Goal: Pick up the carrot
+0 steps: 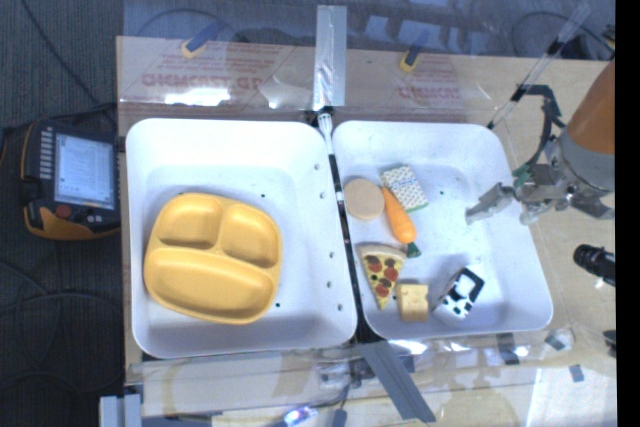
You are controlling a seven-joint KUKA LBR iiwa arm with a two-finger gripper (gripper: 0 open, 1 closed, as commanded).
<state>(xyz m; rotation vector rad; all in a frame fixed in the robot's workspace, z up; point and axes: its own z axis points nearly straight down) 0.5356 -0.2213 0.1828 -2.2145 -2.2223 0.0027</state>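
Here, carrot (pixel 400 223) lying left of gripper (pixel 492 203)

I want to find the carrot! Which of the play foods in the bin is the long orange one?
The carrot, lying between the round cookie and the pizza slice. It alone is long, thin and bright orange.

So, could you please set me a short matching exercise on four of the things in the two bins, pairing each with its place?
Things:
1. yellow tray
2. carrot
3. pizza slice
4. black and white block

Places:
A. right bin, lying between the round cookie and the patterned sponge
B. right bin, near the front wall, right of the cheese cube
C. left bin
D. right bin, close to the divider, just below the carrot

Pairs: 1-C, 2-A, 3-D, 4-B
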